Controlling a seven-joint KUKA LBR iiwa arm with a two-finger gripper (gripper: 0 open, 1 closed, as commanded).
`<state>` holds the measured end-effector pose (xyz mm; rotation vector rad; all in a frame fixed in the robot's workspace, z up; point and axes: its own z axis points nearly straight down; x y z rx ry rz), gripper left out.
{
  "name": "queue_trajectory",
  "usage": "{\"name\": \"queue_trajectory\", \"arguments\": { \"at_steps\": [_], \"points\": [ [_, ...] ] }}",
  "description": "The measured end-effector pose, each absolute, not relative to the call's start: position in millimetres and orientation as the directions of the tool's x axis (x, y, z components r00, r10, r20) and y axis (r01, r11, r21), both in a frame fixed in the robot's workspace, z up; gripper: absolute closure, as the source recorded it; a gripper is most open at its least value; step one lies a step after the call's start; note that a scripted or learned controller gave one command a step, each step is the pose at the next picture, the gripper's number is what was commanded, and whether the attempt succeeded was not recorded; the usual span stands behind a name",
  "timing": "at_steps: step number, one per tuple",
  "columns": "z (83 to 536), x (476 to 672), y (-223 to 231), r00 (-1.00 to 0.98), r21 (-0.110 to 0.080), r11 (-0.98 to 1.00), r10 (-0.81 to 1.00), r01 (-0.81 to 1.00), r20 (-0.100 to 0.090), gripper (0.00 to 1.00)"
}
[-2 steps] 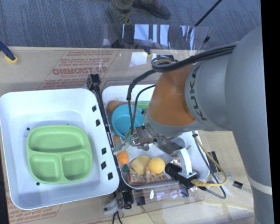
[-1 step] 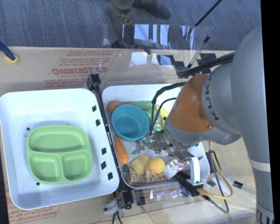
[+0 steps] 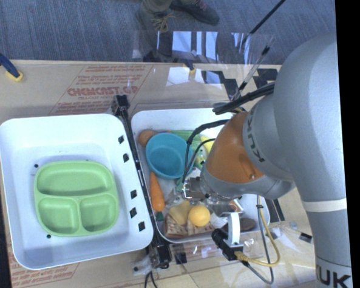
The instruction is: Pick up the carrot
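1. The carrot (image 3: 156, 193) is seen lying lengthwise along the left wall of the right bin (image 3: 166, 118), hard against that edge, with its tip pointing toward the far side.
2. A blue cup (image 3: 166, 154) is found just beside the carrot's upper end, tipped on its side, its mouth turned to the camera.
3. A yellow ball-like fruit (image 3: 199, 216) and a paler piece (image 3: 179, 214) are packed in near the carrot's lower end, so little open room is left there.
4. The arm's orange band (image 3: 229, 155) is spotted over the middle of the right bin, and much of the bin floor is covered by it.
5. The gripper (image 3: 198, 193) is placed low over the clutter, to the right of the carrot and apart from it; whether the claw is open or closed cannot be told.
6. The left bin (image 3: 12, 138) is taken up by a green divided tray (image 3: 77, 198), with bare white floor left all around its rim.
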<state>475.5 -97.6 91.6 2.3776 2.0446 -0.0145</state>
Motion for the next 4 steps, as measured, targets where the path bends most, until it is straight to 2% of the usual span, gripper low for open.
{"name": "queue_trajectory", "arguments": {
  "at_steps": [1, 2, 3, 4],
  "points": [
    [101, 475.6, -95, 0.141, -0.012, -0.141, 0.990, 0.990, -0.003, 1.00],
    [192, 476.6, -28, 0.327, -0.008, -0.327, 0.945, 0.945, 0.001, 1.00],
    [191, 475.8, -29, 0.330, -0.011, -0.330, 0.944, 0.944, -0.001, 0.00],
    [191, 548.6, -53, 0.424, -0.010, -0.424, 0.906, 0.906, -0.001, 0.00]
  ]
}}
